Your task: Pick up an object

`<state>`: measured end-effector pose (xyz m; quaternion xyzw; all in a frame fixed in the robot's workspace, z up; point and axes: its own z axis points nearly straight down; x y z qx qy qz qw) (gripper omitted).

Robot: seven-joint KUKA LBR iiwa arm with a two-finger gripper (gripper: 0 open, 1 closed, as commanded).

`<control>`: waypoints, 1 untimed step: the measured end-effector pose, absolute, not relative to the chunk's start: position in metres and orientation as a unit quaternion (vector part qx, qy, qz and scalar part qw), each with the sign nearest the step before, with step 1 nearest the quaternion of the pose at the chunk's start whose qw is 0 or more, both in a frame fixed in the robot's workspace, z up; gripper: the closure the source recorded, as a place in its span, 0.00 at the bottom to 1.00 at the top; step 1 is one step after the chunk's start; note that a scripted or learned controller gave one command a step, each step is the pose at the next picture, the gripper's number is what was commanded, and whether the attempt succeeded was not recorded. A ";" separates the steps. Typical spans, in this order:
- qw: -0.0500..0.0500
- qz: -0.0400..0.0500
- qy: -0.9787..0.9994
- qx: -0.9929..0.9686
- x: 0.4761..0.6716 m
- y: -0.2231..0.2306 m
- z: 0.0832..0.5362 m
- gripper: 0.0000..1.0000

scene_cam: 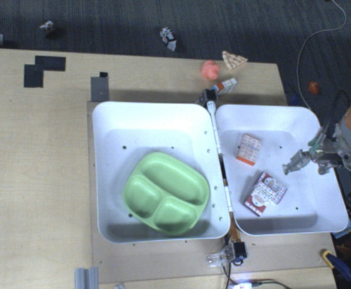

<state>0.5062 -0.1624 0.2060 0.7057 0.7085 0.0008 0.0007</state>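
on the left, the left bin (103,161) holds one green divided tray (166,191), lying slightly tilted toward the bin's near wall. just right of that tray, across the shared rim, the right bin (319,221) holds two small packets: one orange-and-white packet (248,149) farther from the tray and toward the back, and one red-and-white packet (265,193) nearer the front, right of the tray. the two packets lie apart from each other, flat on the bin floor.

farther right of the tray, the gripper (308,159) hangs over the right bin's right side, with its fingers (294,163) spread and released, nothing between them. it sits right of both packets, touching neither.

the step in hand looks like the approach: nothing is lifted yet, and the gripper is still beside its likely targets, not over one. the next move calls for shifting toward the tray's side until the gripper stands over a packet, most likely the red-and-white one as the nearer, then lowering and closing across its narrow width. a flat packet gives little edge to catch, so the fingers may slip over it.

counted: two bins, one tray, two packets, one gripper.
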 end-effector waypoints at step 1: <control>0.004 0.002 0.708 0.706 0.508 -0.147 0.100 0.00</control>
